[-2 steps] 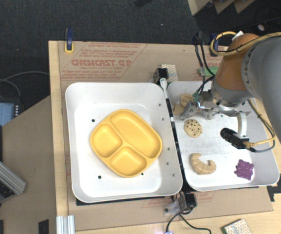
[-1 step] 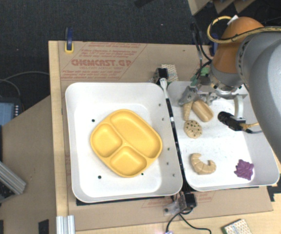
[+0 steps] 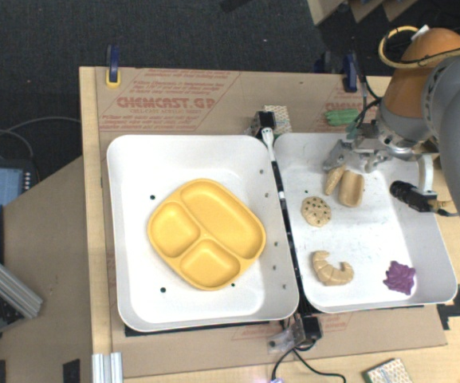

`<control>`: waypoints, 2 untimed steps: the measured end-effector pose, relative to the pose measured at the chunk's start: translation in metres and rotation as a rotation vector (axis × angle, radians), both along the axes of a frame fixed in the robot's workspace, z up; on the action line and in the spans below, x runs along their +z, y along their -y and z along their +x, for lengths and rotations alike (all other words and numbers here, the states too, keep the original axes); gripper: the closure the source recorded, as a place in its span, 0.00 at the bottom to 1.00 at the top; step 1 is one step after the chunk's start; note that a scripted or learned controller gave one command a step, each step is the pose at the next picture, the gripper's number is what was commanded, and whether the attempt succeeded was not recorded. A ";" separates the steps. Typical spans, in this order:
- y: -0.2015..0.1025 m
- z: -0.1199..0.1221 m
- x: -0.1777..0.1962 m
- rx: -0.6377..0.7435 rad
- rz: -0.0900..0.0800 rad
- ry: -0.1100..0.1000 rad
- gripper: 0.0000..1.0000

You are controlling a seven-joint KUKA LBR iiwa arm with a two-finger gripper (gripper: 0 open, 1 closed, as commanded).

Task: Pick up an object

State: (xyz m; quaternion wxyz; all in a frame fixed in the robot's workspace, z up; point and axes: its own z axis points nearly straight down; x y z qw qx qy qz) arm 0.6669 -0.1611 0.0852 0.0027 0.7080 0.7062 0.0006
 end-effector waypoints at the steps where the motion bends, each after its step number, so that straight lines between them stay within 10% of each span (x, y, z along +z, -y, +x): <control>1: 0.028 0.000 0.000 0.001 -0.001 0.000 0.00; 2: -0.024 0.000 0.000 0.006 0.004 -0.007 0.00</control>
